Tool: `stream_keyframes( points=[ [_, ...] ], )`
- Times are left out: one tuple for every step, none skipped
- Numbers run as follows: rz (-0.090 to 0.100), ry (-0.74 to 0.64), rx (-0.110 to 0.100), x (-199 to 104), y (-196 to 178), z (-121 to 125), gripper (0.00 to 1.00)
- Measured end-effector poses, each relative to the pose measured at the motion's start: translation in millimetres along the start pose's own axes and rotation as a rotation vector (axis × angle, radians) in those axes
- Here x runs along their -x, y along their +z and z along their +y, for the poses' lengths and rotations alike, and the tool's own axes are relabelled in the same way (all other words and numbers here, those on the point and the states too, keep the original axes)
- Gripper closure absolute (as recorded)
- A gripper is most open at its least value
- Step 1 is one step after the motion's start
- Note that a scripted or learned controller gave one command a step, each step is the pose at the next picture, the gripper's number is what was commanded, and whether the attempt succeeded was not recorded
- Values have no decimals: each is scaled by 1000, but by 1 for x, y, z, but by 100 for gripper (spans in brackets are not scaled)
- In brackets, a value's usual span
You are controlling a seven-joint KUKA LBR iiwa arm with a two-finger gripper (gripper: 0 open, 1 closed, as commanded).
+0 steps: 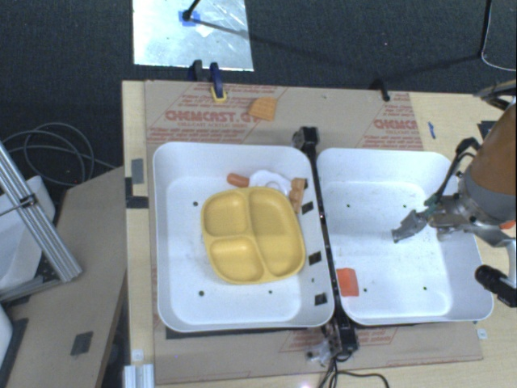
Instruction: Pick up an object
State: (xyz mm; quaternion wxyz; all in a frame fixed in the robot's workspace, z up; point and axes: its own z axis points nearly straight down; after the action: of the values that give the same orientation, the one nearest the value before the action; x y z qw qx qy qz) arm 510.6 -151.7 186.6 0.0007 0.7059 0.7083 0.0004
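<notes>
Fingers (406, 229): low over the floor of the right bin (380, 297), reached in from the right; tips read as a single grey wedge with no gap visible. Spread or pressed together: cannot tell. Nothing visible between them.

Directly beneath and around: bare white floor, a few dark screw heads. Nothing within immediate reach.

Nearest candidate: orange block (346, 281), down and to the left of the fingers, lying flat hard against the right bin's left wall. Judged awkward: wall leaves little room for a finger on that side.

Further left, across the black divider (317, 217), in the left bin (174, 241): yellow tray (250, 237), three compartments, flat on the floor, slightly rotated. Likely too broad for a two-finger pinch except at the rim. At its far edge: small orange sausage (238, 180), a white piece (271, 182) partly tucked behind the tray, and a tan block (297, 191) beside the divider.

Outside both bins, on the worktop (339, 111), up and well left of the fingers: tan wedge (262, 108) and a blue-yellow clamp (216, 83), apparently pinning the cardboard sheet.

Judgement: task not yet accomplished; orange block the shortest move, being in the same bin.
</notes>
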Motion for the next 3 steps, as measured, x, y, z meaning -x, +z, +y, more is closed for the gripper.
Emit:
stream_keyframes(
  points=[
    [2, -8, 2, -52, 59, 75, 0],
    [0, -2, 3, -32, 82, 103, 0],
    [0, -4, 5, -44, 89, 148, 0]
  ],
)
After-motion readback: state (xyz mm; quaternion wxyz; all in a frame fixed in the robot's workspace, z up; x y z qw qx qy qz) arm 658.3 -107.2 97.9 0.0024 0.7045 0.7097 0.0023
